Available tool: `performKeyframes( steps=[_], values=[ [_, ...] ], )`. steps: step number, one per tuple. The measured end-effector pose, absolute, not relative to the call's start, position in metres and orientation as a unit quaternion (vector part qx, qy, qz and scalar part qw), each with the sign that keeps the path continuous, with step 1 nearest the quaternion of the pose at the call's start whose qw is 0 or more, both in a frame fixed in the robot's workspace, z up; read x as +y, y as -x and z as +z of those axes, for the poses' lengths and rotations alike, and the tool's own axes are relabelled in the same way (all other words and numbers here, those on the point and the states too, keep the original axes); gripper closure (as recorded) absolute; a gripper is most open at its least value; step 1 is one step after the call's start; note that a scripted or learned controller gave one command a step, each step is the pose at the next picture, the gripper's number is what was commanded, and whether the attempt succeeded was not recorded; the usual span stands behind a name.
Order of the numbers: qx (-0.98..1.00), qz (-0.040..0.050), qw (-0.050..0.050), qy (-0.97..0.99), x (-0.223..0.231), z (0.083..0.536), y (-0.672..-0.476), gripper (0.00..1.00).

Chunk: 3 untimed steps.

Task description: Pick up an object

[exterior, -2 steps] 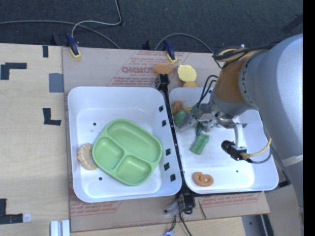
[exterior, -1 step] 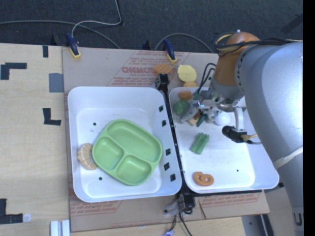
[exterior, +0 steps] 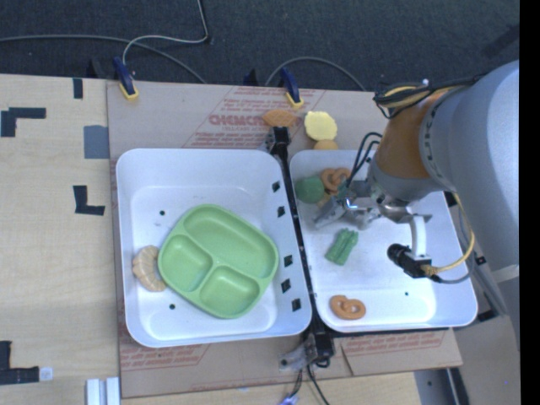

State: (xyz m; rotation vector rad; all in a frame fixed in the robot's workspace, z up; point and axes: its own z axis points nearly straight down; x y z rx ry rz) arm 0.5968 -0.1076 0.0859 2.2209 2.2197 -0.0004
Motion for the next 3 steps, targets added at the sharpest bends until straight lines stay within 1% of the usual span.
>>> performKeyframes(
  steps=[1, 2, 3],
  values=[
    [0.707, 0.001, 0.002, -0.707, -0.105, 0.086, -0.548, 0.0],
    [0.707, 0.0006, 0.003, -0.707, -0.106, 0.096, -0.548, 1.0],
    [0.708, -0.0004, -0.001, -0.707, -0.041, 0.184, -0.524, 1.0]
  ],
)
